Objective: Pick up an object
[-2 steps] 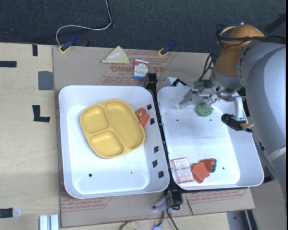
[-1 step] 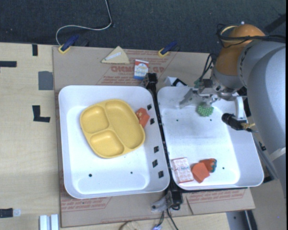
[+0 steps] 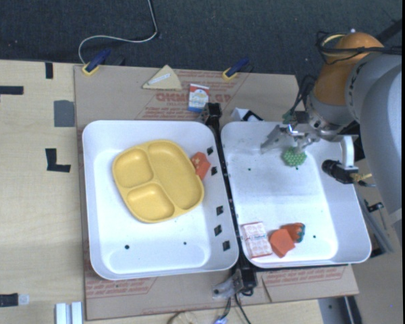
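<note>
Hovering pincer point(image 3: 291, 140) — green ball point(image 3: 294, 157) below

Left bin point(image 3: 101, 201): white, black dots on floor. In it: yellow divided tray point(image 3: 156, 179), plain; small orange-red block point(image 3: 200, 163) at tray's right edge. Right bin point(image 3: 347, 235): white. In it: green knobbly ball point(image 3: 294, 157); orange piece point(image 3: 282, 241); white packet with red print point(image 3: 255, 239).

The arm point(image 3: 385, 106) is broad, smooth and grey, with a glossy orange band point(image 3: 341, 73) at its 11 o'clock end. Thin black cables point(image 3: 302, 100) loop beside the band above a metallic silver wrist point(image 3: 304, 125).
</note>
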### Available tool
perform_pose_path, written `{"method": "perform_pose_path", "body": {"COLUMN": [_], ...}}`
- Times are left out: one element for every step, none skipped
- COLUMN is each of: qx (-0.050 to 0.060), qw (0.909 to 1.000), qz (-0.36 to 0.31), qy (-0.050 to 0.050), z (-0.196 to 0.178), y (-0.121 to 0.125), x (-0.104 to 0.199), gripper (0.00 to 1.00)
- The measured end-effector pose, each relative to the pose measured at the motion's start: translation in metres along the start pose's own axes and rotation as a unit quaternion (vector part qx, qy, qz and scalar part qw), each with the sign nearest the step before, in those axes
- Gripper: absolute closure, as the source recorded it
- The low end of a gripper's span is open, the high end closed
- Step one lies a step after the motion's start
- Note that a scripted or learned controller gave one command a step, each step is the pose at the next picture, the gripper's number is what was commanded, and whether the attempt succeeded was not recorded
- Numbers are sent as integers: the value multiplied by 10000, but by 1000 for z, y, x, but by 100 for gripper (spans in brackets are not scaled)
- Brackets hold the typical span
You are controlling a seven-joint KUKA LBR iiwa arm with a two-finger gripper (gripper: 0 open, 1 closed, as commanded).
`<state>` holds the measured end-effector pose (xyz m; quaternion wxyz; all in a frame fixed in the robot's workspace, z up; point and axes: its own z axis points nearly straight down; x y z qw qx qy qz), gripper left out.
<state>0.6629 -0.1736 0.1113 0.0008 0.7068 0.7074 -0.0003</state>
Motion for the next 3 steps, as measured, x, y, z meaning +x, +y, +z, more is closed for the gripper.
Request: {"method": "perform_pose_path", "body": {"qx": [-89,-141,-3], "qw": [9999,9999,10000], "qz": [-3,-9,-9], "qy": [-46,-77,13], "z": [18,4,-28], "y": [-2,0,6], "x": [-33,-34,32], "gripper": [0,100,100]}}
